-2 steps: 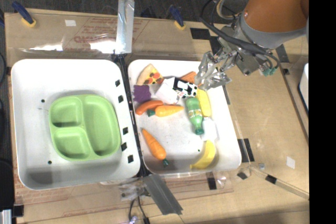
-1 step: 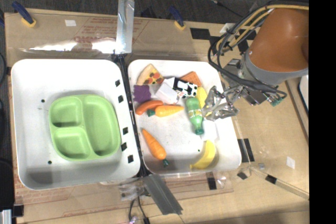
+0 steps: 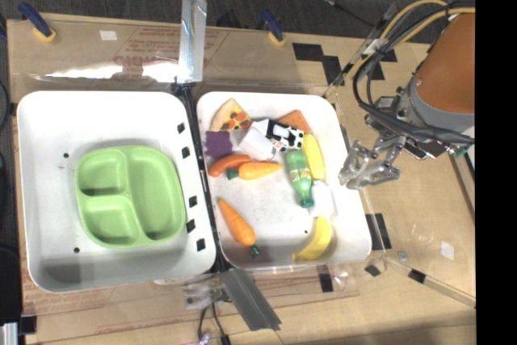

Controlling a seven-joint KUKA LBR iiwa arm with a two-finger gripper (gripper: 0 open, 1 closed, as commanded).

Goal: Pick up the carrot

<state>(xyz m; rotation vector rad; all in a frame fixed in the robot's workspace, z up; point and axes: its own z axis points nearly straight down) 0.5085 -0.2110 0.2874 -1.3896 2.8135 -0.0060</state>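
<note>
Near right bin's front-left edge (image 3: 220, 242), carrot (image 3: 237, 223)

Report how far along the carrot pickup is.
Done: nothing visible; the gripper sits outside the right bin, past its right rim. In hand: I see no object at the gripper. Left: the whole pick. A carrot lies near the bin's lower left, another mid-bin beside the green bottle.

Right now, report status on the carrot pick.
Gripper outside right bin, right of its rim. Carrot loose at bin's lower left, ungrasped. Second carrot, green bottle, bananas nearby.
</note>
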